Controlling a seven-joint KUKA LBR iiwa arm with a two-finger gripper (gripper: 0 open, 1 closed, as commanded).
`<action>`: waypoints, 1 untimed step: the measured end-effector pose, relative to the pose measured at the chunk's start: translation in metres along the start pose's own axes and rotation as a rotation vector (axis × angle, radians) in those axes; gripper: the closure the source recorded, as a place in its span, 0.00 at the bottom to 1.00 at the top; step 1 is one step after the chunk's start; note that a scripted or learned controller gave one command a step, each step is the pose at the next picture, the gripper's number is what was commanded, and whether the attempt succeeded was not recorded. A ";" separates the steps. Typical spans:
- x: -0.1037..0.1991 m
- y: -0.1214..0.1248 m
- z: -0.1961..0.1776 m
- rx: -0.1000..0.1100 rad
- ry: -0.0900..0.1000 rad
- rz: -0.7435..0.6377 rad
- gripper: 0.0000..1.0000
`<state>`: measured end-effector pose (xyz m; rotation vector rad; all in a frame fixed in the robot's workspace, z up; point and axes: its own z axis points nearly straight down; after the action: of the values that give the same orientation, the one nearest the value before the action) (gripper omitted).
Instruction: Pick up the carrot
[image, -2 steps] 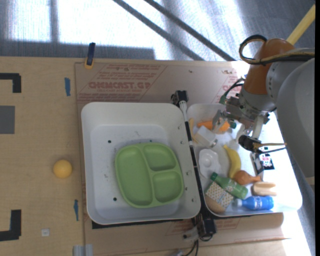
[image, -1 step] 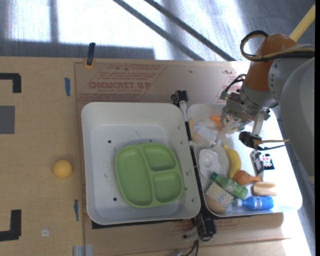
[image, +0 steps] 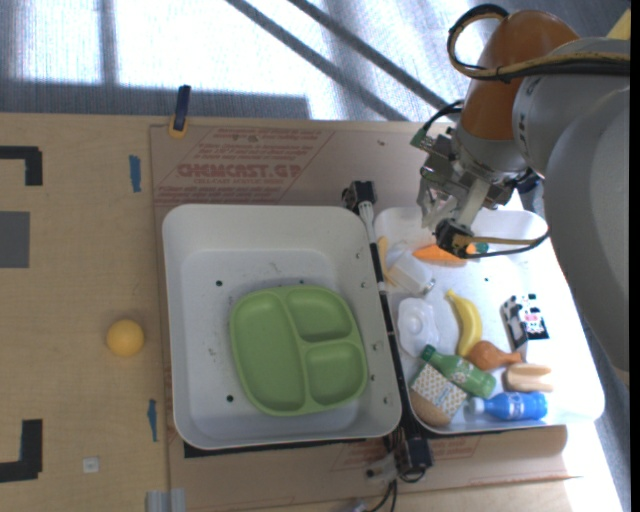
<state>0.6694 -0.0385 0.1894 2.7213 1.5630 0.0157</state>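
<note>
The carrot (image: 438, 255) is a small orange piece lying near the back of the right bin (image: 575, 395), partly covered by the robot's wrist hardware. My gripper (image: 435, 212) hangs just above and behind it, pointing down into the bin's back left corner. Nothing in the view shows the carrot held between the fingers.
The right bin also holds a banana (image: 463, 320), a green bottle (image: 458, 368), a blue bottle (image: 512, 406), a bun (image: 528, 377), a white lump (image: 418, 322) and a patterned box (image: 437, 393). A green divided plate (image: 298, 347) lies in the left bin (image: 190, 300). A yellow ball (image: 125, 337) sits on the bench.
</note>
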 end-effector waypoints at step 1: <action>-0.005 0.000 0.004 0.006 -0.008 0.004 0.00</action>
<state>0.6673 -0.0427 0.1853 2.7250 1.5585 0.0009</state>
